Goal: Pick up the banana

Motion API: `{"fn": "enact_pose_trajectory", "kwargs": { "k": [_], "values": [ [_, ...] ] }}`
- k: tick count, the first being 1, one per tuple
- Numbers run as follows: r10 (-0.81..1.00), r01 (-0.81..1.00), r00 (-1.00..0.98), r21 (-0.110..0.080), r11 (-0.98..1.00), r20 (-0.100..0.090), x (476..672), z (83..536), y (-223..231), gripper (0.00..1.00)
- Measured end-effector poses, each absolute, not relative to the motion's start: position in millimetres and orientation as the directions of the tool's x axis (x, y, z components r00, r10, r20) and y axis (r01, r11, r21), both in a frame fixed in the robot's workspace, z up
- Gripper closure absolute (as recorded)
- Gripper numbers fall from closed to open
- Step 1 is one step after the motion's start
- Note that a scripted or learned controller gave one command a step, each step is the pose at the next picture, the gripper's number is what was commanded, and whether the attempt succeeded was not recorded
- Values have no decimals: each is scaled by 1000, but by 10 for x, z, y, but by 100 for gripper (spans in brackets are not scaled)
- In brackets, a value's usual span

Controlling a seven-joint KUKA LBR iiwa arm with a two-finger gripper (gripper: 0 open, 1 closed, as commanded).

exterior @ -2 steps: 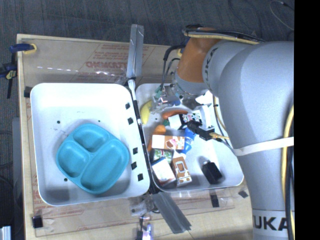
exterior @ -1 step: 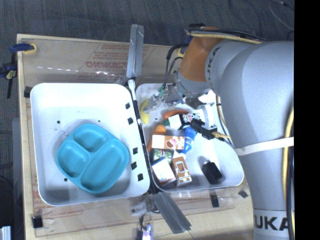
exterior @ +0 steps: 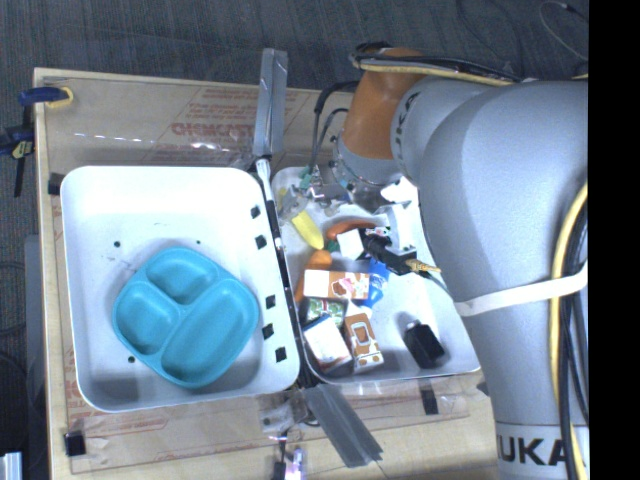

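The banana (exterior: pixel 306 231) is a short yellow piece lying at the far left of the right bin (exterior: pixel 452 366), close to the wall between the two bins. My gripper (exterior: pixel 322 190) hangs below the orange wrist band at the bin's far end, just above and slightly right of the banana. Cables and the wrist body cover its tip.
The right bin is crowded: an orange item (exterior: pixel 318 259), a white and red box (exterior: pixel 336 286), a blue packet (exterior: pixel 376 284), a green packet (exterior: pixel 322 311), a brown carton (exterior: pixel 363 339) and a black object (exterior: pixel 425 344). The left bin (exterior: pixel 90 218) holds a blue divided plate (exterior: pixel 186 314).
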State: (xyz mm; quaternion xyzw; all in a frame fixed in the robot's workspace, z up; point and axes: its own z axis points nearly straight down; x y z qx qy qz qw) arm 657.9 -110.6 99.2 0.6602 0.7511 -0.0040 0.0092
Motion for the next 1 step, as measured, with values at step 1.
{"fn": "enact_pose_trajectory", "kwargs": {
  "k": [1],
  "values": [
    [991, 991, -136, 4, 136, -9, 6580, 1069, -1040, 100]
  ]
}}
